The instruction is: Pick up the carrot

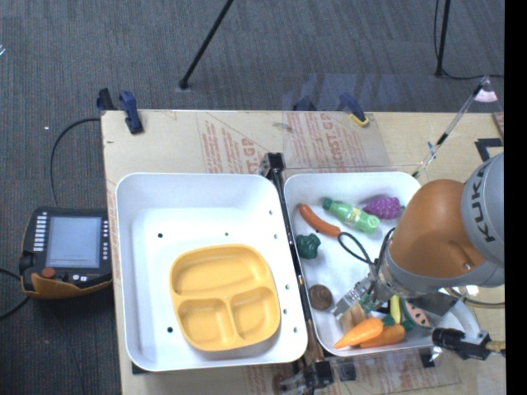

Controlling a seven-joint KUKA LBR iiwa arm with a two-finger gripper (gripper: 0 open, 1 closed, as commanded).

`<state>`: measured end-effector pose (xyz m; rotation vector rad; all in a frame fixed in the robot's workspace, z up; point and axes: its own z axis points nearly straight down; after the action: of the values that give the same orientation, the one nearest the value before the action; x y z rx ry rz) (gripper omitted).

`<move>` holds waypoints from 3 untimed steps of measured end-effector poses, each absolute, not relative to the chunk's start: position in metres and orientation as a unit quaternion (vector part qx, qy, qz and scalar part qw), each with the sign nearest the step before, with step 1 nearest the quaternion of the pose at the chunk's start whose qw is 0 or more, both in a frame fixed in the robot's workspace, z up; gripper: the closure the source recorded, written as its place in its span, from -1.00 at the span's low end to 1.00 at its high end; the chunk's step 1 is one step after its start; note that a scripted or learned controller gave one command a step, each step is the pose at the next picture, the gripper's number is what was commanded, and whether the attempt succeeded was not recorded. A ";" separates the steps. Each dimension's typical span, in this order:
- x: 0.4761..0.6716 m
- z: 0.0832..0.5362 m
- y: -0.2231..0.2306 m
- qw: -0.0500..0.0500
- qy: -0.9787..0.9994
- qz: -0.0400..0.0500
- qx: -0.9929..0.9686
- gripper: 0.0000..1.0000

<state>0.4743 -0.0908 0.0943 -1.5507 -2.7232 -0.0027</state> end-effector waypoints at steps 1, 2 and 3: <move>0.474 0.103 -0.092 0.005 -0.866 -0.001 -0.500 1.00; 0.474 0.102 -0.092 0.005 -0.866 -0.001 -0.499 -1.00; 0.474 0.111 -0.092 0.006 -0.863 -0.002 -0.505 1.00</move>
<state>0.4736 -0.0924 0.1110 -1.5799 -2.7008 -0.0053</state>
